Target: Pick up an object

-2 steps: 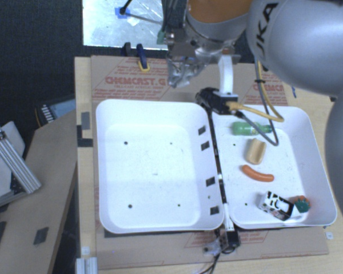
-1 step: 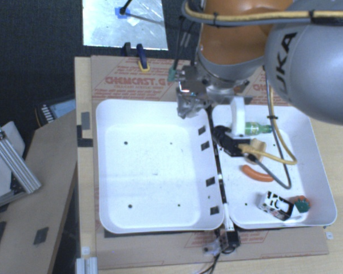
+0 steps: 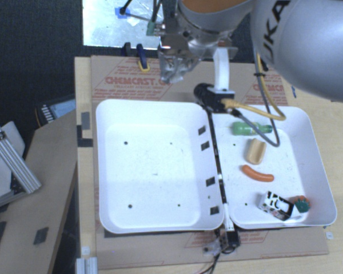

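The grey arm (image 3: 308, 33) looms over the bench (image 3: 57, 153), its gripper (image 3: 172, 73) above the left bin's (image 3: 154, 170) far rim; its state is unclear. The right bin (image 3: 308, 153) holds a green bottle (image 3: 248, 128), tan block (image 3: 255, 151), orange sausage (image 3: 257, 174) and black-white toy (image 3: 277, 205).

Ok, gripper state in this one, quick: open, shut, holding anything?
Gripper: cannot be told. It hangs above the back edge of the bench, beyond the left bin, with nothing visible between its fingers.

Bright, even overhead light whitens both bins (image 3: 154, 110), shadows are faint, and detail is soft.
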You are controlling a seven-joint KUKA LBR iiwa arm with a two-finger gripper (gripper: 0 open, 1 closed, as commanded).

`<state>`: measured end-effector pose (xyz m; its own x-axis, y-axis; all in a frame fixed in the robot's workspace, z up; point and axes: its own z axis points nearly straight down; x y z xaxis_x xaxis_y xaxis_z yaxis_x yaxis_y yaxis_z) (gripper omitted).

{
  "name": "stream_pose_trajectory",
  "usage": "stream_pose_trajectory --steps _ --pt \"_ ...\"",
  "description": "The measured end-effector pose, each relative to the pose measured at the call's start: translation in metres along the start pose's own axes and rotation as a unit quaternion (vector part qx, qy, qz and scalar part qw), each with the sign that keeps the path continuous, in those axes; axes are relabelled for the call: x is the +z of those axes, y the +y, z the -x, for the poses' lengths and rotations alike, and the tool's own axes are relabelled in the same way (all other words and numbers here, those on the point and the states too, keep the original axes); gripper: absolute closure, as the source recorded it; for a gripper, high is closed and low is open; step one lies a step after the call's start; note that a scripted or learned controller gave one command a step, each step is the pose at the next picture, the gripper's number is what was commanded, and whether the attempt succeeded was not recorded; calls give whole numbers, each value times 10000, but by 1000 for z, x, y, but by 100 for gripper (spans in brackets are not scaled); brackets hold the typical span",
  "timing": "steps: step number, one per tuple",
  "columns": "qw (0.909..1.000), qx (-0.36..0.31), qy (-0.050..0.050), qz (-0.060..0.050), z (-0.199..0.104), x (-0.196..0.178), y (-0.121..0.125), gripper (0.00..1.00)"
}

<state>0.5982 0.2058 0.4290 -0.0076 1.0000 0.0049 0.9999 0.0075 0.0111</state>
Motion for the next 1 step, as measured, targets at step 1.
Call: stream_pose_trajectory --steps 1 --pt "9999 57 -34 -79 71 53 -31 100"
